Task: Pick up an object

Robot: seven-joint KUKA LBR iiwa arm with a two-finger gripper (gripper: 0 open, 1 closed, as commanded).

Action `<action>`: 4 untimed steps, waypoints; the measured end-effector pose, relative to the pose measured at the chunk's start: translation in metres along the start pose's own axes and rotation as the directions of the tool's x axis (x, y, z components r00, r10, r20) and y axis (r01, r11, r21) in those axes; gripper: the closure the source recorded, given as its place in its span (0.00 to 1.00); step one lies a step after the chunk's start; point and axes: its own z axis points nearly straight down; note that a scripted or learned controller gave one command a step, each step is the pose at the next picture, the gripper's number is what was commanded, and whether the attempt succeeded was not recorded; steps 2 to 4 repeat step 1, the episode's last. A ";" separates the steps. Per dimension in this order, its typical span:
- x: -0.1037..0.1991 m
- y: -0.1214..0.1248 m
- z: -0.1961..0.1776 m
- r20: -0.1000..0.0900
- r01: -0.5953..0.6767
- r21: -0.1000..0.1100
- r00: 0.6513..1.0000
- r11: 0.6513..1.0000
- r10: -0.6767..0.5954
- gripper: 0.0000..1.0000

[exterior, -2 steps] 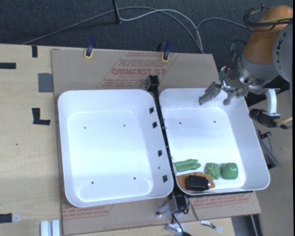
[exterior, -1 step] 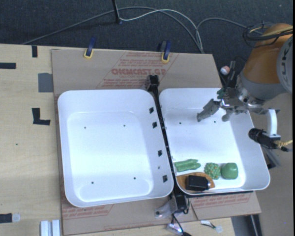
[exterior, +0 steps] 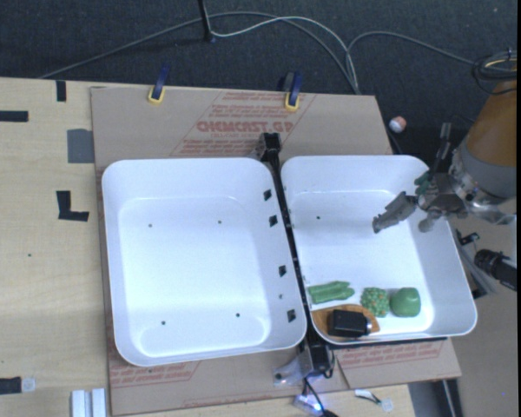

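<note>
Above the right bin (exterior: 434, 233), the pincer (exterior: 408, 215) hangs spread open, holding and touching nothing

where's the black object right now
The black object lies in the right bin, at its front edge toward the bin divider, on an orange piece, just below the green bean-shaped toy.

I've got one fixed camera, mounted above the tabletop (exterior: 35, 233), looking down at a slant. Far enough back to frame both bins whole: left bin (exterior: 113, 259), right bin (exterior: 456, 307), side by side mid-frame. Dark floor and cables run along the top edge. Arm (exterior: 495, 146) enters from the right.
</note>
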 end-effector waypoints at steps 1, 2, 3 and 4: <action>0.046 0.056 -0.057 -0.001 0.006 -0.002 1.000 1.000 -0.006 0.00; 0.046 0.056 -0.057 -0.001 0.006 -0.002 1.000 1.000 -0.006 0.00; 0.046 0.056 -0.057 -0.001 0.006 -0.002 1.000 1.000 -0.006 0.00; 0.046 0.056 -0.057 -0.001 0.006 -0.002 1.000 1.000 -0.006 0.00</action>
